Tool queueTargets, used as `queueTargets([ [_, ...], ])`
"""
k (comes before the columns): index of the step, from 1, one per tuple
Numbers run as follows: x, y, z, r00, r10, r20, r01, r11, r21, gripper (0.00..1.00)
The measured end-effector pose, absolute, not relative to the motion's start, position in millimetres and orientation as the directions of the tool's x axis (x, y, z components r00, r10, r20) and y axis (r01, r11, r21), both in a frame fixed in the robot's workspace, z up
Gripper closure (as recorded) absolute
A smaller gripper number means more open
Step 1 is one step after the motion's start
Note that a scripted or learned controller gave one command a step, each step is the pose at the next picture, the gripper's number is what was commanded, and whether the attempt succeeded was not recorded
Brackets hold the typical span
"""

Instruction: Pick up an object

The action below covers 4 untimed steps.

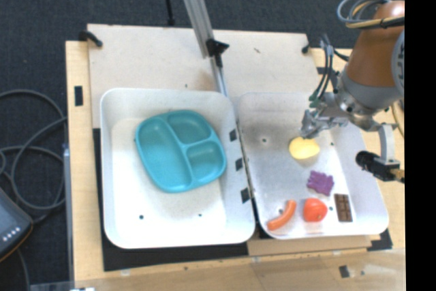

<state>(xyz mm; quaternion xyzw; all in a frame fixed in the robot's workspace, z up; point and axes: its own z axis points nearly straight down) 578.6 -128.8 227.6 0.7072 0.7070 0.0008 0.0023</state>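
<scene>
My gripper (312,127) hangs over the right bin (269,120), just above and touching the top edge of a pale yellow lemon-shaped object (304,148). Nothing shows between its fingers. Lower in the same bin lie a purple block (320,182), a red-orange tomato (314,210), an orange carrot-like piece (282,215) and a small brown chocolate bar (343,207). The arm's orange band (373,54) rises at the right.
The left bin (119,112) holds a teal divided plate (181,150). A metal pole (194,0) slants over the bench from the top. Cables lie on the floor at the left.
</scene>
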Motion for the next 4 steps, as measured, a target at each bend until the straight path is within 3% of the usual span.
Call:
queueTargets([
  [1,580.2,-130.2,281.9,-0.003,1.000,-0.002,1.000,0.003,0.007,1.00],
  [2,592.9,-81.8,274.6,-0.006,1.000,0.000,1.000,0.006,0.002,1.00],
  [4,595.1,23.8,240.0,-0.006,1.000,0.001,1.000,0.006,-0.002,1.00],
])
